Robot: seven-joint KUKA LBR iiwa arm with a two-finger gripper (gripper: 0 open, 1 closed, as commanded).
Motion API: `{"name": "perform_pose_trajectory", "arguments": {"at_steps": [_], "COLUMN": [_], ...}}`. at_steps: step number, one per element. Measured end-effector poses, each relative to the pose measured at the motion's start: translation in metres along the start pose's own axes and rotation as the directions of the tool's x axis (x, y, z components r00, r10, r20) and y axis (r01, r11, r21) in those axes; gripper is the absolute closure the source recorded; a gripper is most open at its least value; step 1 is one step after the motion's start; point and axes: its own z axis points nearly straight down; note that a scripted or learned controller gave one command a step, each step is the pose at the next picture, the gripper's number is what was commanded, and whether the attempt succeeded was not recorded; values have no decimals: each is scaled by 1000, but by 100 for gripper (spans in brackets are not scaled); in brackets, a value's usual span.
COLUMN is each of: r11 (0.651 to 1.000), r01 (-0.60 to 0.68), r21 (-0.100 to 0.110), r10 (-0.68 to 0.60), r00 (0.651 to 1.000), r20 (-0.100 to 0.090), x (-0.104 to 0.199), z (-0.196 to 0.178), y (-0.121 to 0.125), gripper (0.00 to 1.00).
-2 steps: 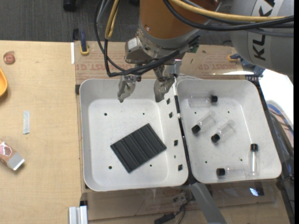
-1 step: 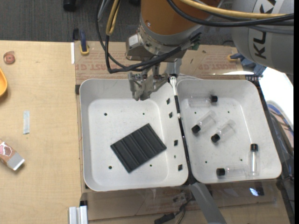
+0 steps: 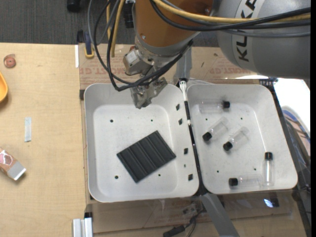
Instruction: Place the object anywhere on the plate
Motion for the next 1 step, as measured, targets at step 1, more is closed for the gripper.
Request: {"name": "perform_pose_trajectory", "arguments": {"at_steps": [1], "r11": [999], "r01": [35], "r21": [0], "r10": [-35], "r00": [999], "r20": [-1], "x": [19], "z": [3], "y": [71], "gripper": [100]}}
